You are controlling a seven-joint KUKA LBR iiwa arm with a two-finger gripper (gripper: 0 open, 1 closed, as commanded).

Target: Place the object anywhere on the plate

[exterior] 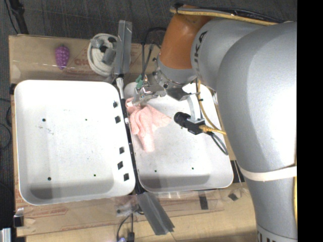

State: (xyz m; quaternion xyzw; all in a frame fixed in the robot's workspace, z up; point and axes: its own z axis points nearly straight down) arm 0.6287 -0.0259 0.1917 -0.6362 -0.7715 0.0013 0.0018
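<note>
Gripper point(144, 91) state we cannot tell; it sits low in the right bin point(202, 178), touching the pink cloth's point(146, 122) top edge. We see no plate, so placing remains undone.

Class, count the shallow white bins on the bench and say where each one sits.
2. The left bin lies toward the view's left; the right bin sits beside it, holding a pink cloth, partly hidden under the arm.
</note>
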